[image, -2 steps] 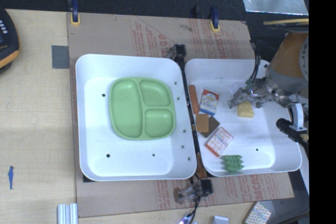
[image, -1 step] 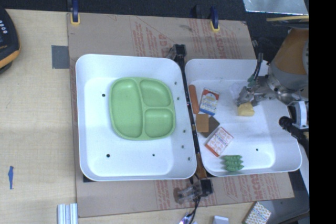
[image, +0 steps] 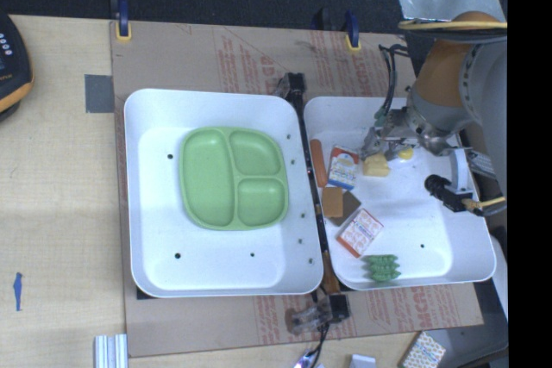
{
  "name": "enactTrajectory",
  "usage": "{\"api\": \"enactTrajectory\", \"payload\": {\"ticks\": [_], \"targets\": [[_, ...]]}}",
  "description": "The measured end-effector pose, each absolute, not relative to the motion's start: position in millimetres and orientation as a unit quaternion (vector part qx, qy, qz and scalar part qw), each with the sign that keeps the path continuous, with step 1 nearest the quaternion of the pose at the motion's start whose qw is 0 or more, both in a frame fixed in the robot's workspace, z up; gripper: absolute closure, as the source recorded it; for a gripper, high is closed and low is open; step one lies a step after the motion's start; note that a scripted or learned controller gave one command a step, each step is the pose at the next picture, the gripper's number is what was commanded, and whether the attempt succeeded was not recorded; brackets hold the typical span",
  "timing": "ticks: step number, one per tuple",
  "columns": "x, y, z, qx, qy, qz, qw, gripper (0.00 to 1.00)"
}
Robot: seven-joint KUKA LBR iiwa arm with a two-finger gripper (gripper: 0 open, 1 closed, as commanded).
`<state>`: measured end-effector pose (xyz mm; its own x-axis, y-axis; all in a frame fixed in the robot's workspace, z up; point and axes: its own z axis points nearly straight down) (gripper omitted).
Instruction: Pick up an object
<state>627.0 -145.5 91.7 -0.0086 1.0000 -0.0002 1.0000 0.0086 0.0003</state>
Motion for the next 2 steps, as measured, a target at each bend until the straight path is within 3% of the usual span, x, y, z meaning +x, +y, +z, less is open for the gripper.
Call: {"api": "enactTrajectory", "payload": {"ticks": [1,2], "targets": [[580.3,-173,126,0.707,0.707,-0.0016,-0.001,1.00],[660.6,-106,145,0.703,0.711,0.0023,0.002,1.00]]}}
